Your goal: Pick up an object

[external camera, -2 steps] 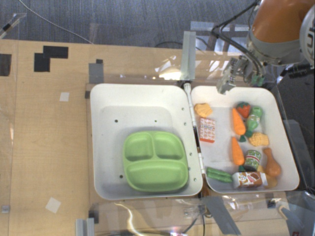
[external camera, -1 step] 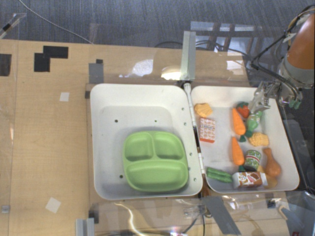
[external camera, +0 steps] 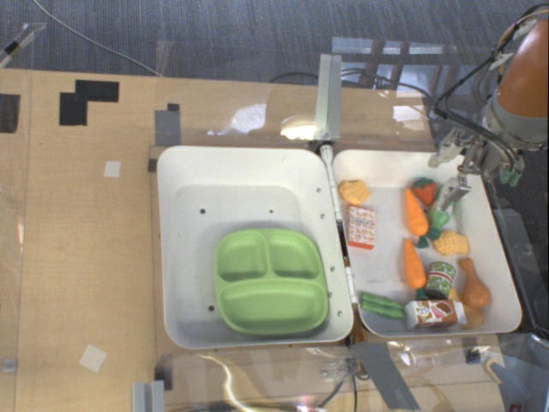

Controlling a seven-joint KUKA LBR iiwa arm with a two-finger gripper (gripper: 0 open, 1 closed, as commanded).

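Observation:
The right bin (external camera: 506,269) holds several toy foods. Among them are two orange carrots (external camera: 416,214) (external camera: 413,265), a red piece with a green top (external camera: 424,191), a yellow corn piece (external camera: 451,245) and a brown drumstick (external camera: 473,287). My gripper (external camera: 453,197) hangs over the bin's upper right part, just right of the red piece and above a small green piece (external camera: 439,221). I see nothing lifted clear of the bin.
A red-and-white packet (external camera: 362,227) and a yellow-orange piece (external camera: 353,190) lie near the right bin's left wall. A green pod (external camera: 382,305), a bottle (external camera: 433,313) and a green can (external camera: 442,275) sit near its front. In the left bin (external camera: 184,196) rests a green divided plate (external camera: 270,280).

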